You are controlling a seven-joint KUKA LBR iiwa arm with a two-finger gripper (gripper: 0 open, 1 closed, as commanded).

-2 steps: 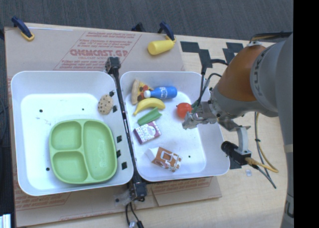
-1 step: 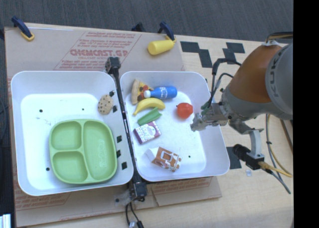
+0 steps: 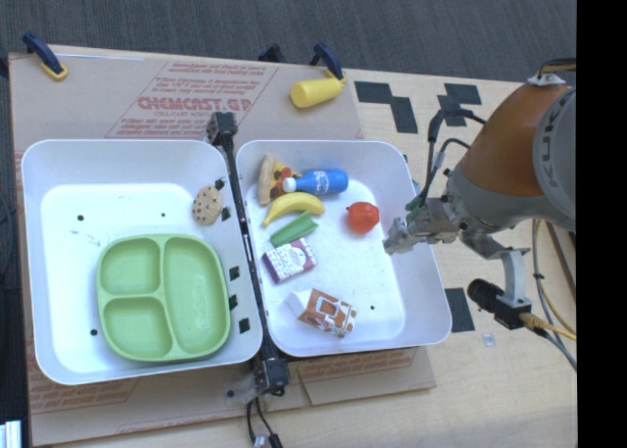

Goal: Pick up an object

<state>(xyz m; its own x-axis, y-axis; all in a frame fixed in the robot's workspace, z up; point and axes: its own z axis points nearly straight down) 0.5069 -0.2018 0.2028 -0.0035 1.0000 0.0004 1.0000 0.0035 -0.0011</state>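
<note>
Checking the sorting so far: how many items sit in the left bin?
2: a green divided plate at its front, and a cookie by the right wall.

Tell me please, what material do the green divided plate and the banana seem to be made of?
The green divided plate looks like moulded plastic with a matte finish: even colour, rounded compartment edges. The banana is probably a plastic toy: its yellow is smooth, uniform and faintly glossy, though the view cannot confirm that.

2 white bins (image 3: pixel 39 240), 1 green tray (image 3: pixel 162 296), 1 cookie (image 3: pixel 207 205), 1 banana (image 3: pixel 292 206), 1 tomato (image 3: pixel 362 217), 1 bottle (image 3: pixel 321 181), 2 cartons (image 3: pixel 290 261).
</note>
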